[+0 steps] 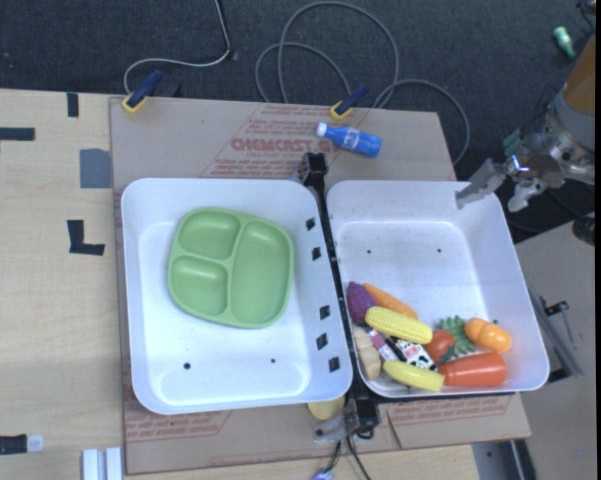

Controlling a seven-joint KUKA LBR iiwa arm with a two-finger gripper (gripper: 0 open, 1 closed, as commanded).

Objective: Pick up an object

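Observation:
Toy food lies heaped in the near part of the right bin [430, 230]: a yellow corn cob [398, 323], a purple eggplant [357, 299], an orange carrot [391, 299], a yellow banana [413, 374], a red piece [472, 370] and an orange piece [489, 335]. My gripper [498, 188] hangs over the bin's far right corner, well apart from the heap. It is open, its two grey fingers spread, with nothing between them.
The left bin [145, 298] holds a green divided plate [230, 266]. A blue bottle [350, 139] lies on the cardboard behind the bins. Cables loop over the dark floor at the back. Black clips line the seam between the bins.

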